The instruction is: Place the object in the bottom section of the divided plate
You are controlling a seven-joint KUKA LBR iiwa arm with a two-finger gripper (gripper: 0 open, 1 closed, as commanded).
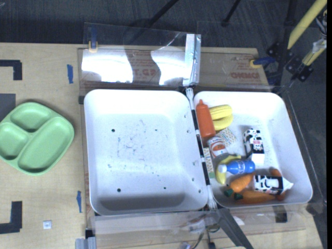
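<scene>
The green divided plate [34, 137] lies on the wooden bench to the left of both bins. It has two small sections at the top and left, and one large section [46, 143] at its lower right with nothing in it. The right bin [282, 134] holds several toy items: an orange-red bottle [205, 119], a yellow corn piece [221, 116], a small can [219, 147], a cow-patterned carton [254, 140], a blue and white bottle [237, 167], a carrot [241, 182] and a second cow-patterned carton [270, 183].
The left bin [140, 139] stands between the plate and the right bin. A clear plastic sheet [140, 61] stands upright behind the bins. Black marks [14, 69] and blue tape [69, 72] sit on the bench around the plate.
</scene>
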